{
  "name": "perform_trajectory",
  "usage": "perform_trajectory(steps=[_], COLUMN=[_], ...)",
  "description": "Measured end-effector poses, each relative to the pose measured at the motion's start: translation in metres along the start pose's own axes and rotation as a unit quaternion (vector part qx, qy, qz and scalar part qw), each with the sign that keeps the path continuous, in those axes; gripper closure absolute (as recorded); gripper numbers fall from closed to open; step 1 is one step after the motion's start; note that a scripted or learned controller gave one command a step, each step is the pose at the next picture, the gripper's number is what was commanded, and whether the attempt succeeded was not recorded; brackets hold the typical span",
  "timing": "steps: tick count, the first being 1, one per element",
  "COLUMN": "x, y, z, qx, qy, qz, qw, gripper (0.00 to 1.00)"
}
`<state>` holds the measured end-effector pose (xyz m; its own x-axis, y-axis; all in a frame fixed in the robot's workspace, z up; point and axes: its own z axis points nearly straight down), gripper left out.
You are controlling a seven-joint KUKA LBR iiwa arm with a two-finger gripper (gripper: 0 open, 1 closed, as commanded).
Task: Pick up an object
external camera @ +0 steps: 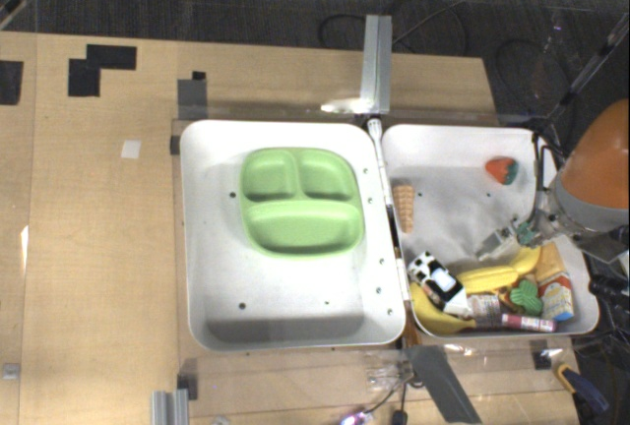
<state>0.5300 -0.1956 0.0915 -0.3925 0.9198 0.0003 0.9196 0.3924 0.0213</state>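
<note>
My gripper (512,238) hangs low over the right side of the right bin (443,152), under the arm's orange band (602,167). It sits just above a yellow banana (502,271) and beside a tan block (549,261). Nothing is visibly lifted by it. In the same bin lie a red strawberry (502,170) at the back, a tan wafer cone (403,204) by the left wall, a black-and-white cow toy (434,276), a second banana (436,315), a green toy (528,295), a small bottle (558,301) and a dark tube (504,318).
The left bin (212,246) holds a green divided plate (299,200). A metal post (377,64) stands behind the wall between the bins. Cables run across the dark floor at the back right. The wooden bench (89,246) stretches left.
</note>
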Motion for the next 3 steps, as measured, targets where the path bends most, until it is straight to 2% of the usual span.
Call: perform_trajectory(steps=[1, 2, 3], x=[0.035, 0.077, 0.075], y=[0.04, -0.006, -0.001], z=[-0.012, -0.001, -0.013], qx=[0.008, 0.0, -0.009], qy=[-0.003, -0.007, -0.012], qz=[0.19, 0.125, 0.124], qw=[0.9818, 0.9922, 0.9922], gripper=[0.0, 0.0, 1.0])
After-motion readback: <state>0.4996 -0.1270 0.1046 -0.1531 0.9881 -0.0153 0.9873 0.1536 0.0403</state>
